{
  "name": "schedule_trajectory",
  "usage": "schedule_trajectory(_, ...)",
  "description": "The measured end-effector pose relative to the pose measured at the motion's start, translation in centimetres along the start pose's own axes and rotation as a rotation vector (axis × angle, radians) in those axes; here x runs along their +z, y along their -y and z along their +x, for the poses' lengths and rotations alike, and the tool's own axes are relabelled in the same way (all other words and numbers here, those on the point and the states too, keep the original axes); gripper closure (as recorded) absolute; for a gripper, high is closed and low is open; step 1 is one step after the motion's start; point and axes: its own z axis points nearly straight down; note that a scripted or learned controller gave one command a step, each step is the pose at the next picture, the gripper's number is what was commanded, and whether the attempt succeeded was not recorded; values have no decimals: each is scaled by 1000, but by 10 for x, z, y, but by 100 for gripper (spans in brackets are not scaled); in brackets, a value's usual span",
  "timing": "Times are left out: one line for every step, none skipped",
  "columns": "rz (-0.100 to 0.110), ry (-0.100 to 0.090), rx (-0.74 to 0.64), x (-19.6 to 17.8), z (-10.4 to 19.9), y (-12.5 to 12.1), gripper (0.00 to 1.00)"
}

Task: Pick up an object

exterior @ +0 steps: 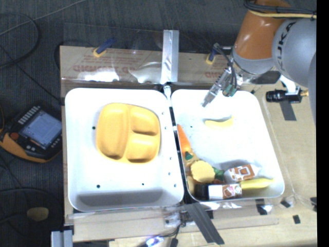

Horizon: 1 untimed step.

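The tool [213, 94], whose grip state cannot be told, hangs over the right bin's [262, 133] far edge; a small yellow piece [218, 120] lies just nearer the tabletop's front, long axis running left-right.

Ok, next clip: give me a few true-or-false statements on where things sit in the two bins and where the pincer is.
1. The yellow tray lies in the left bin. True.
2. The pincer hangs over the left bin. False: it is above the far part of the right bin.
3. The carrot lies along the right bin's left wall. True.
4. The bottle stands at the far end of the right bin. False: it lies on its side at the near end.
5. The pincer holds the banana. False: the banana lies in the bin's near right corner, far from it.
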Motion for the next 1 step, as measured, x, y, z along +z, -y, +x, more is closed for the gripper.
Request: schedule_trajectory(0,-2,440,21,-11,65,100)
